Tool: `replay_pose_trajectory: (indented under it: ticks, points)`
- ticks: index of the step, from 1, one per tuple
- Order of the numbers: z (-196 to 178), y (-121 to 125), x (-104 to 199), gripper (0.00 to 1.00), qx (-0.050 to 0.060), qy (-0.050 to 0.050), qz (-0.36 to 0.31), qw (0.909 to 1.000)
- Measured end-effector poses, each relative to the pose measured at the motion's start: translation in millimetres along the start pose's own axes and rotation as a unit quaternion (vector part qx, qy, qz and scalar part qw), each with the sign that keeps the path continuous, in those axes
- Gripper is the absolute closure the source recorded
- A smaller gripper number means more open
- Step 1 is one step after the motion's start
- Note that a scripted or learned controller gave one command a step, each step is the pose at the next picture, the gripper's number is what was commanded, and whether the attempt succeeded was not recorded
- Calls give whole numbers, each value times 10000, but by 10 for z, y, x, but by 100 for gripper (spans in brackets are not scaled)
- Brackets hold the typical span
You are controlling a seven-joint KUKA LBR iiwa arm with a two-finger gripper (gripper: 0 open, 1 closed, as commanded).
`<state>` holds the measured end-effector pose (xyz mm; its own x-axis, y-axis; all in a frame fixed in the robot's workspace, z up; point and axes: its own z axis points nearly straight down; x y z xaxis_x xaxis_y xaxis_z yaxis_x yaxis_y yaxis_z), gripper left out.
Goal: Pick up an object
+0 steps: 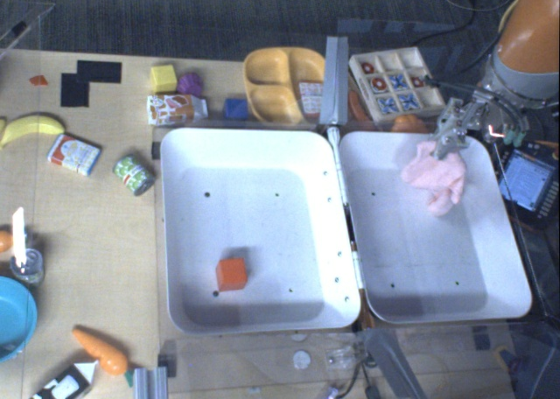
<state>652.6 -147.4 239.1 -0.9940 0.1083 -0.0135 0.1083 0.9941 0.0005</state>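
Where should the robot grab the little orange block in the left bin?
Probably from straight above, closing on two opposite flat sides of the orange block. It sits alone on the floor of the left bin, away from the walls, so fingers fit on either side. The gripper is over the right bin by the pink cloth.

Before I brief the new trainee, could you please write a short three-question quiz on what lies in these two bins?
1. True or false: the orange block lies in the left bin.
2. Which thing lies nearest the pincer?
A. the banana
B. the pink cloth
C. the carrot
3. Fill in: the pink cloth lies in the ____ bin, toward its far edge.

Key
1. True; it sits near the front of that bin.
2. B; the pincer hangs at the cloth's upper edge, and the grip itself is too small to judge.
3. right
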Motion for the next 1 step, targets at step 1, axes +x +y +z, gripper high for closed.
replay_pose_trajectory:
  ticks: [1]
  points:
    - [307, 248, 80, 100, -11, 0, -2710, 9626]
